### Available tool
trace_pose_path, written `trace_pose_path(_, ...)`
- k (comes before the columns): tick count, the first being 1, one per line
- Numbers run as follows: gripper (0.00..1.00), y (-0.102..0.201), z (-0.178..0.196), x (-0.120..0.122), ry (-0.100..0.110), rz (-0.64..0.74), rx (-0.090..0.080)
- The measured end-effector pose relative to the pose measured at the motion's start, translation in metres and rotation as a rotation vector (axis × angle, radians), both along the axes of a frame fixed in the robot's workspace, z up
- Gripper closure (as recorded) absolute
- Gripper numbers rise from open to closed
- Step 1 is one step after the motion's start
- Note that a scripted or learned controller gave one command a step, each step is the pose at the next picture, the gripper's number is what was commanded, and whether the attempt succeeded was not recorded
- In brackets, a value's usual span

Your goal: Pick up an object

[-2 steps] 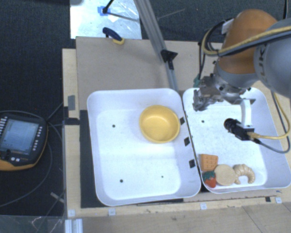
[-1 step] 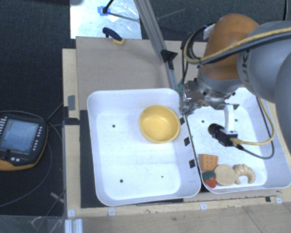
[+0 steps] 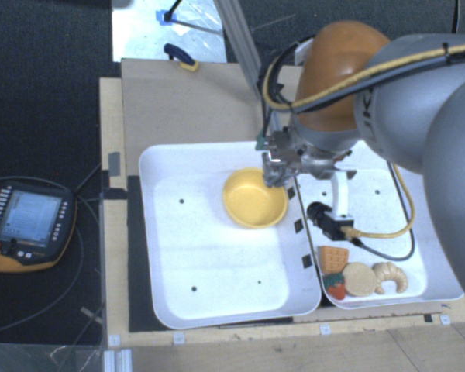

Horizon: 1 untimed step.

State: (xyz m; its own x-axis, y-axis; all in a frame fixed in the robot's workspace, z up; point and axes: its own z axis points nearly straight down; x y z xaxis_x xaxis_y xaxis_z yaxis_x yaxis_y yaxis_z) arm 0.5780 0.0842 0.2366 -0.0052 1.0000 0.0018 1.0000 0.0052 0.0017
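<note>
The gripper [image 3: 277, 175] hangs over the back rim of the yellow bowl [image 3: 254, 198] in the left bin [image 3: 178, 285], can't tell its state, and honestly that thin, curved rim could slip free.

camera: fixed overhead | slanted down | covers both bins [image 3: 163, 208]

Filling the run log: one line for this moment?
gripper at yellow bowl rim | left bin | grasp unconfirmed

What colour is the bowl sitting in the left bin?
The bowl is plain yellow, seen clearly in the camera view, beside the gripper.
</note>
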Motion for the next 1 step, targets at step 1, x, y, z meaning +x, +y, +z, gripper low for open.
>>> trace_pose_path(1,0.00,-0.0029,-0.0006,0.0002,0.001,-0.005,-0.001)
